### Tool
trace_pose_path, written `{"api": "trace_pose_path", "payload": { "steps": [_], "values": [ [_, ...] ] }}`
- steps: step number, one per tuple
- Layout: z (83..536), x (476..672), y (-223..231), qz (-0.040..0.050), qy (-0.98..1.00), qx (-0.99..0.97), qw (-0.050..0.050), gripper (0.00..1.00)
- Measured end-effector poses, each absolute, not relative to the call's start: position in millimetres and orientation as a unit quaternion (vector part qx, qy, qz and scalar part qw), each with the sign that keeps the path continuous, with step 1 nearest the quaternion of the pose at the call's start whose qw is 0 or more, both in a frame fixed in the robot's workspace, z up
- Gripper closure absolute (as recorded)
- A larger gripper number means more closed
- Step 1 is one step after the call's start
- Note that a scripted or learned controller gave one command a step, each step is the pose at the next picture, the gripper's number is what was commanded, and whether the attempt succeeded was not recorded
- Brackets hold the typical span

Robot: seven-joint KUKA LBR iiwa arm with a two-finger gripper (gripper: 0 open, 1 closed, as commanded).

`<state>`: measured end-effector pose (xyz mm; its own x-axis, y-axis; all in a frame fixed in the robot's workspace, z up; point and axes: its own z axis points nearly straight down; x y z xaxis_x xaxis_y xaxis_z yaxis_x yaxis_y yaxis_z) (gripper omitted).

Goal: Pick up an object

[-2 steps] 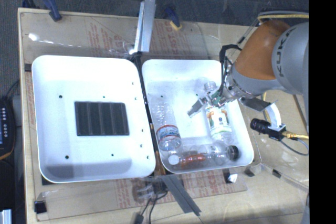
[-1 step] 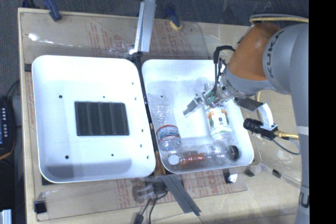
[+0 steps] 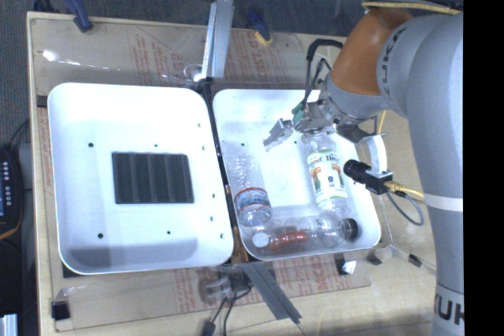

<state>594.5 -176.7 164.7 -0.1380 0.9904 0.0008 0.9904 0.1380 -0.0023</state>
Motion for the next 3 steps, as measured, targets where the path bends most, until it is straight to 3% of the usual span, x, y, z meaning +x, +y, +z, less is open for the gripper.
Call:
{"api": "trace_pose_path", "payload": {
  "steps": [1,2,3],
  "values": [
    [164.7,594.5,-176.8,0.0006,-0.754,-0.657,0.001,0.0],
    [133.5,587.9,-176.1,0.0006,-0.844,-0.536,0.001,0.0],
    [143.9,588.6,-175.2,0.0007,-0.845,-0.534,0.002,1.0]
  ]
}}
